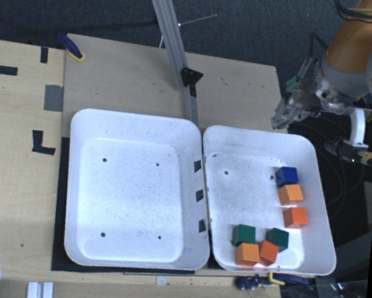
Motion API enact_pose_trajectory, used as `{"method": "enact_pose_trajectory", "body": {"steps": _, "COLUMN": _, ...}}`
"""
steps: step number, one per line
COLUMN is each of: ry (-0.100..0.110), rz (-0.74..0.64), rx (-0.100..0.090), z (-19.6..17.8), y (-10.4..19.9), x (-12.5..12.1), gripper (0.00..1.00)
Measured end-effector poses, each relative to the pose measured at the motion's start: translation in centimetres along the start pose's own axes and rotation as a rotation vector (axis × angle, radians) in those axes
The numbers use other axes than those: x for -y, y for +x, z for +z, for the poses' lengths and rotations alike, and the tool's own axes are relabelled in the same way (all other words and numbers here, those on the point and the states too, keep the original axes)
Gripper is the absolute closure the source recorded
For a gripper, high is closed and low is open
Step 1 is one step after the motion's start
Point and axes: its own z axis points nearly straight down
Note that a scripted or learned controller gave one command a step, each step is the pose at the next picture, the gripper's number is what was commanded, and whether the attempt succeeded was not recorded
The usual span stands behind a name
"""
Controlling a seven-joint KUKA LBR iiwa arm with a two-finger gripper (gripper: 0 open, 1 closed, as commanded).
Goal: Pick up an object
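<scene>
So the bench [13, 160] is a plain plywood top with a few bits of black tape stuck on it, dark carpet behind, and two shallow white bins sitting side by side on a black mat. The arm's hand [289, 113] hangs past the far right corner of the right bin [252, 145], just outside its rim, nothing between the fingers as far as I can see, and honestly can't tell if they're apart or together from this angle. Everything worth grabbing is in that right bin, nearer the camera than the hand: a blue block [287, 175] closest to it, touching an orange block [291, 193] right below, then another orange block [295, 217] just beside that. Further off along the near edge there's a cluster of two green blocks [244, 234] and two more orange ones. The left bin [82, 127] sits well away from the hand.
</scene>
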Motion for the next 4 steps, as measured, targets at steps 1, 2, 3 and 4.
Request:
{"method": "enact_pose_trajectory", "body": {"steps": 1, "ry": 0.003, "rz": -0.002, "rx": 0.0, "z": 0.6, "y": 3.8, "x": 2.6, "gripper": 1.0}}
{"method": "enact_pose_trajectory", "body": {"steps": 2, "ry": 0.005, "rz": -0.004, "rx": -0.001, "z": 2.3, "y": 8.7, "x": 4.6, "gripper": 1.0}}
{"method": "enact_pose_trajectory", "body": {"steps": 3, "ry": 0.004, "rz": -0.005, "rx": -0.002, "z": 2.1, "y": 14.5, "x": 7.1, "gripper": 1.0}}
{"method": "enact_pose_trajectory", "body": {"steps": 4, "ry": 0.005, "rz": -0.005, "rx": -0.001, "z": 2.0, "y": 19.1, "x": 10.2, "gripper": 1.0}}
